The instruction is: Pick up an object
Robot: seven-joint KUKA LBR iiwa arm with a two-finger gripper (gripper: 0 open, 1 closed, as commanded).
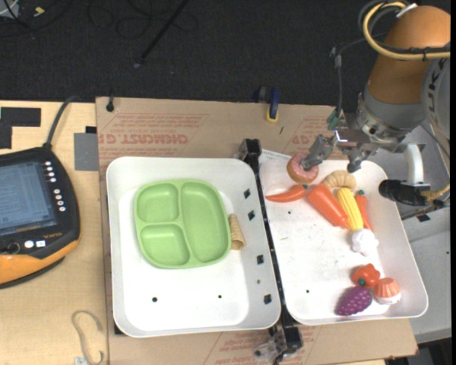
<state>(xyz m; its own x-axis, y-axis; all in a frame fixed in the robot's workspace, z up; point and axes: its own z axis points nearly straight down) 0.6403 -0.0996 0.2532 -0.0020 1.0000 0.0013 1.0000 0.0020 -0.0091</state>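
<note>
Under it all, a big brown cardboard sheet (175,131). Far off to the hand's side, across the picture, a white left bin (115,226) with a green plate (181,223) with three parts inside. Right below the hand, a white right bin (412,280) full of toy food. Above the hand, the grey and orange arm (406,52), coming in from the picture's right. Way past the left bin, furthest from the hand, a screen box (23,211) with an orange bottom.

The hand (338,158) itself: hanging over the top end of the right bin, fingers (317,157) spread apart, nothing between them.

Just below the hand, an orange carrot (324,204) and a yellow corn (349,207), side by side and touching. Right by one fingertip, on the side toward the left bin, a pink donut (299,167). Just under the gap in the hand, a small tan bun (340,179). Beside the donut, a bit lower, a red pepper (286,195).

Further down from the hand, a white lump (362,240). Well below, at the bin's near end, purple grapes (353,301), a red tomato (366,274) and a small pink and white bit (387,289), all close together.

By the green plate's edge, far from the hand, a little tan cone (236,233).
</note>
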